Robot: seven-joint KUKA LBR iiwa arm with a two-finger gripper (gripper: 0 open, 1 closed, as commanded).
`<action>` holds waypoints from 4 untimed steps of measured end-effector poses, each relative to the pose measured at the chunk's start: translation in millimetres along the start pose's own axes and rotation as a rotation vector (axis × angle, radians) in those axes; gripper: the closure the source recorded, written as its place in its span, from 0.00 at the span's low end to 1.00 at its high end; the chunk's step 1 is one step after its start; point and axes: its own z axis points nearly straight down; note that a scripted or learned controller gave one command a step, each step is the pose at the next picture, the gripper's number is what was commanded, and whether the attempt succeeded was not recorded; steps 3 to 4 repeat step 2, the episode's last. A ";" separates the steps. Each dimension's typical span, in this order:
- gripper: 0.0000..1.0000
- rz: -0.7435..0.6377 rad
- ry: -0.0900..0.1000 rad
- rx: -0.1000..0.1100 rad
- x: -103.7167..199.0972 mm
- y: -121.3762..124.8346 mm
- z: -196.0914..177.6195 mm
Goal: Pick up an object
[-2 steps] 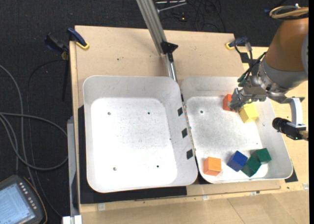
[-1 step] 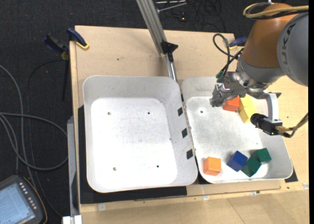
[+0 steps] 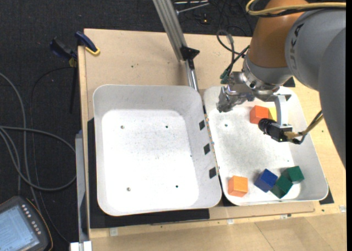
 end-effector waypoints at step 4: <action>1.00 0.001 0.001 0.000 114.0 20.5 -4.0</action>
